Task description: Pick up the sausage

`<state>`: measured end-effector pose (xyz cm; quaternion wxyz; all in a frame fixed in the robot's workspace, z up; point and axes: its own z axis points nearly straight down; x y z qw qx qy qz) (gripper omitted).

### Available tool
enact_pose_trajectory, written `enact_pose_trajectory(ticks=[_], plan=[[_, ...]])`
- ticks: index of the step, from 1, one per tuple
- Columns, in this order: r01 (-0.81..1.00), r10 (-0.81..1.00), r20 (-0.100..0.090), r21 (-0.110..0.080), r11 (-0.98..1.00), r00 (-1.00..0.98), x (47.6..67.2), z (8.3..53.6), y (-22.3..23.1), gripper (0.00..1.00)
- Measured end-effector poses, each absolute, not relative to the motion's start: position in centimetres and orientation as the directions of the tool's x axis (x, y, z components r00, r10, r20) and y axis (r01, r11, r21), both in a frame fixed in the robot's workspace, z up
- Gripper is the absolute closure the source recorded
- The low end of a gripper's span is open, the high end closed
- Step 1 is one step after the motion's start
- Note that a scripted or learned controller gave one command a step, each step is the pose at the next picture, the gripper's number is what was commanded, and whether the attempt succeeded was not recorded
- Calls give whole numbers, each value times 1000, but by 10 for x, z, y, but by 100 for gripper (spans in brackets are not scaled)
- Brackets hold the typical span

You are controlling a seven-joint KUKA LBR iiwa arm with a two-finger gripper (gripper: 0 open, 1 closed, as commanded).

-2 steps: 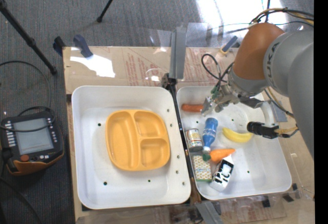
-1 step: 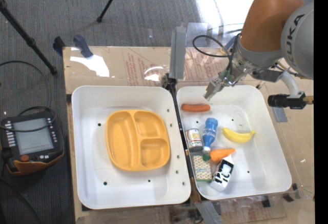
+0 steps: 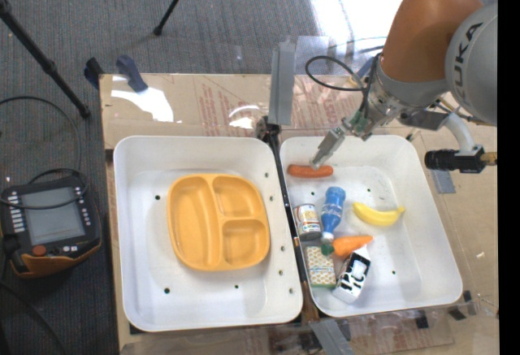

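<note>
My tool (image 3: 323, 154) hung just above the sausage (image 3: 309, 171), whose long axis ran crosswise beneath the tip; I could not tell whether it was released or clenched.

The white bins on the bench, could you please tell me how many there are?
2. The left bin holds a yellow plate; the right bin holds the sausage and other items. None seems hidden.

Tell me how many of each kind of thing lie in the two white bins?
Sausage: 1
Banana: 1
Carrot: 1
Blue bottle: 1
Small can: 1
Small packets: 2
Yellow divided plate: 1
Total: 8
</note>
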<state>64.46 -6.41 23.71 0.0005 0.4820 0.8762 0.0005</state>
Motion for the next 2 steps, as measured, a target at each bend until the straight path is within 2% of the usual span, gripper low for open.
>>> enact_pose_trajectory(ticks=[1,2], plan=[[852,852,3,-2,523,-523,643,97,-99,0],[855,855,2,1,519,-519,645,108,-100,100]])
